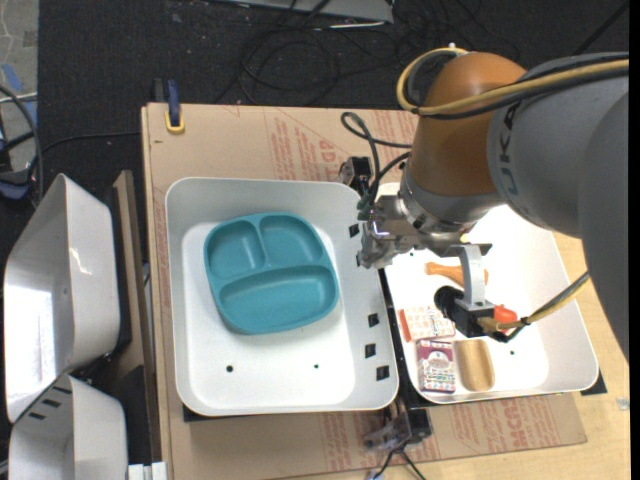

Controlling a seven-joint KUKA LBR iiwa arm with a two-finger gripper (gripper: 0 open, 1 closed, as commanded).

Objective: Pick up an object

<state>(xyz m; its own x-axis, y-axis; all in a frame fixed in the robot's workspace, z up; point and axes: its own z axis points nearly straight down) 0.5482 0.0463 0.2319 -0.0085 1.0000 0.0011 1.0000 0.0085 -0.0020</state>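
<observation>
gripper point(378, 238) sat over the wall between bins, at right bin's point(570, 358) far-left corner | grip state: couldn't tell, wrist hid it | maroon packet point(436, 365), tan block point(477, 366), red-white packet point(422, 323) in its near-left corner | teal divided plate point(270, 273) mid left bin point(190, 368)

I see my arm point(570, 138) reaching in from the right of the camera view, its thick grey link crossing the upper right corner. The orange band point(465, 118) sits above the wrist point(435, 218) and bulges toward the camera, so the last joints point nearly straight down. Below the wrist, the gripper point(374, 236) shows as a small cluster of metal parts at its left edge, near the middle of the view. The wrist hides most of it, and I cannot judge its state.
</observation>
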